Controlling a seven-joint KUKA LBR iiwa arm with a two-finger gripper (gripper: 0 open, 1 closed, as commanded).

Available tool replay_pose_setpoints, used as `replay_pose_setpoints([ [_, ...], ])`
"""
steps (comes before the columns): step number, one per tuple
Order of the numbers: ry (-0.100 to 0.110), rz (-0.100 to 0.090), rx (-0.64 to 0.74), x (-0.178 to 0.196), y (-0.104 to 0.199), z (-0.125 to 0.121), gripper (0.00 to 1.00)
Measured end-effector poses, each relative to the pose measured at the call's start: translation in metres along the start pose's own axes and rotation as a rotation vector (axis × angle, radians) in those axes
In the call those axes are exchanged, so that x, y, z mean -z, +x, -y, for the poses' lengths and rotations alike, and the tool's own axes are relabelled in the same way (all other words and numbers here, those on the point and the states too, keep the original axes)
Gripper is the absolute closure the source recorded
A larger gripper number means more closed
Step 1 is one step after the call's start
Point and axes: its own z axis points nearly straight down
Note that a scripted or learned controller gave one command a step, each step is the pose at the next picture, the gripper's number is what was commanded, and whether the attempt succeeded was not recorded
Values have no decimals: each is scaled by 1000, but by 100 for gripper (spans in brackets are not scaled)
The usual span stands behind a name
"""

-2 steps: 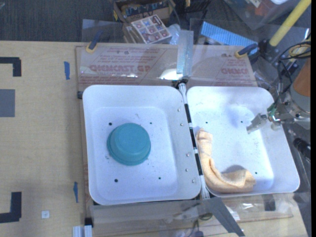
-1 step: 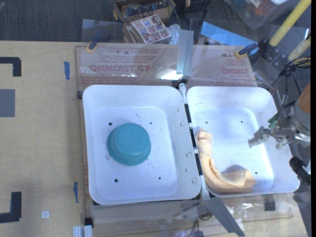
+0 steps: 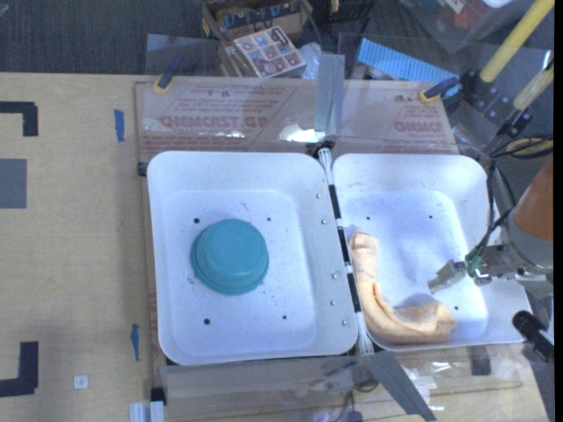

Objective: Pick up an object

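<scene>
A teal upturned bowl [image 3: 230, 255] sits in the middle of the left bin [image 3: 176, 183]. A tan cloth [image 3: 387, 306] lies curled along the left wall and front of the right bin [image 3: 413, 178]. My gripper [image 3: 447, 275] hangs over the right part of the right bin, just right of and above the cloth's end, with nothing seen held in it. The arm comes in from the right edge.
A metal divider strip [image 3: 339, 244] joins the two bins. Clear plastic sheets and clamps stand behind the bins. Cables and a yellow pole [image 3: 519, 29] are at the upper right. The wooden bench [image 3: 70, 262] stretches to the left.
</scene>
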Motion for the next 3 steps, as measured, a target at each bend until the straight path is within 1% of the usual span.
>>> replay_pose_setpoints([
  [1,-8,5,139,-38,34,-6,0],
  [2,-3,3,-10,-31,66,-84,0],
  [3,-4,4,121,37,2,-44,0],
])
